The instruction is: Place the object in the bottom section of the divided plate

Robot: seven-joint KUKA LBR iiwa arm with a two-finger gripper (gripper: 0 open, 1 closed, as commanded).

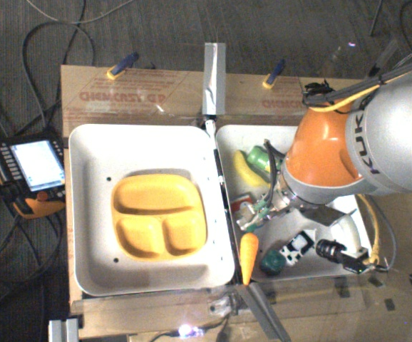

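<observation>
The yellow divided plate lies in the left bin, with one long section at the top and two smaller ones below. My gripper is low in the right bin, near its left wall. It sits just above the orange carrot and beside a small red and white item. A yellow banana and a green object lie behind the gripper. The arm's orange band covers the middle of this bin.
A dark green piece and a black and white toy lie near the right bin's front. A white object sits at its right side. A handheld pendant rests left of the bench. Cables cross the floor behind.
</observation>
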